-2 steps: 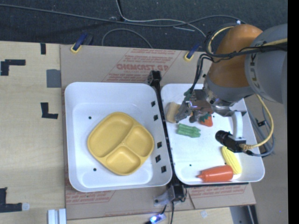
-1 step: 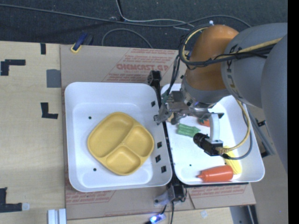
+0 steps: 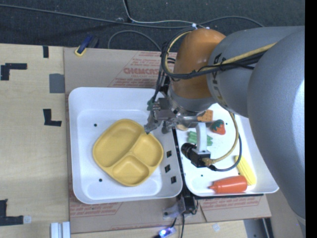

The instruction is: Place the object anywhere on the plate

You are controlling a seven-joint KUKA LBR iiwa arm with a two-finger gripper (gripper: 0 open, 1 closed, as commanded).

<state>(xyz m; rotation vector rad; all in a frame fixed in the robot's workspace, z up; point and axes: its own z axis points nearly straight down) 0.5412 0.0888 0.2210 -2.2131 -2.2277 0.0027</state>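
Note:
A yellow divided plate (image 3: pixel 128 151) lies in the left white bin (image 3: pixel 84 133), with nothing on its three sections. My gripper (image 3: pixel 158 119) hangs over the plate's upper right rim, near the divider between the two bins. The arm's orange band and grey body hide most of the gripper from above. I see nothing clearly held under it. In the right bin (image 3: pixel 262 182) lie a red strawberry (image 3: pixel 219 127), an orange piece (image 3: pixel 205 116), a green item (image 3: pixel 203 141), a yellow corn cob (image 3: pixel 246 171) and an orange-red carrot (image 3: pixel 229 185).
The arm covers the upper half of the right bin. A black part with a yellow cable (image 3: pixel 194 155) hangs over that bin's left side. Cardboard (image 3: pixel 114 68) lies under the bins, and cables run across the dark floor behind.

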